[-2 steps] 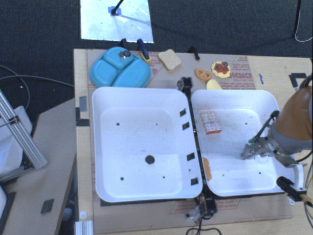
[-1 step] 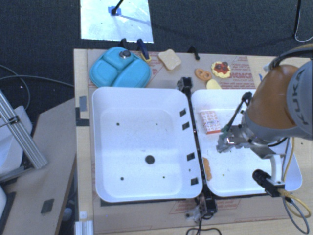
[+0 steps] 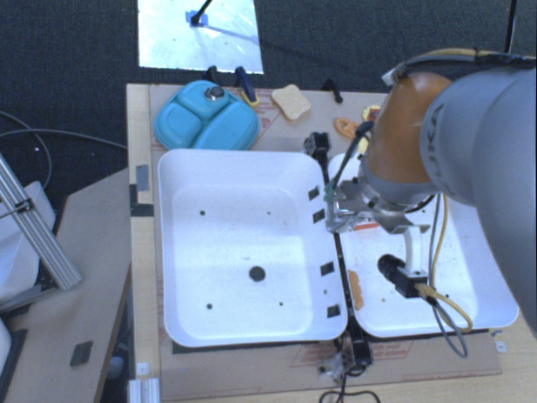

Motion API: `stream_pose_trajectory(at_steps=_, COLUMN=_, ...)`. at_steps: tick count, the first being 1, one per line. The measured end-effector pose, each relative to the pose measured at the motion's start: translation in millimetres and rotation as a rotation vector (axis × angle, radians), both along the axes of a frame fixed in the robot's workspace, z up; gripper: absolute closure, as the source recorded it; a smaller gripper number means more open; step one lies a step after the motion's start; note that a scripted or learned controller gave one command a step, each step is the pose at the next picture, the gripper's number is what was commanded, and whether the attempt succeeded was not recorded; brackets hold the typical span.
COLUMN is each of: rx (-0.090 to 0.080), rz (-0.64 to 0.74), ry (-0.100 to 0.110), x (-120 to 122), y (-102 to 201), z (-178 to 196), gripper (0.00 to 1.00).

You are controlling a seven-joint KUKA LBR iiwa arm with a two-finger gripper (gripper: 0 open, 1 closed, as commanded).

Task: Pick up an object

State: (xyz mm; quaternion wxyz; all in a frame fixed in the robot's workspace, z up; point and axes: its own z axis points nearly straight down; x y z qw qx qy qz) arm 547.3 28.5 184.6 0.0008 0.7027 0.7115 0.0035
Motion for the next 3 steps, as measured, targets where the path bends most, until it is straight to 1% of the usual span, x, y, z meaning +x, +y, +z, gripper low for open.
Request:
stream_pose_trajectory(at_steps=1, rx=-0.002, rz=-0.007, ry=-0.008, x=-42, y=-8, z=126, gripper=1.00)
stream_pose_trajectory(at_steps=2, rx=-0.005, rz=-0.014, ry=0.004, x=-61, y=-36, z=113, gripper=1.00)
stream_pose_trajectory(at_steps=3, rx=-0.002, rz=-0.004, ry=0.010, x=-40, y=24, z=44, gripper=1.00)
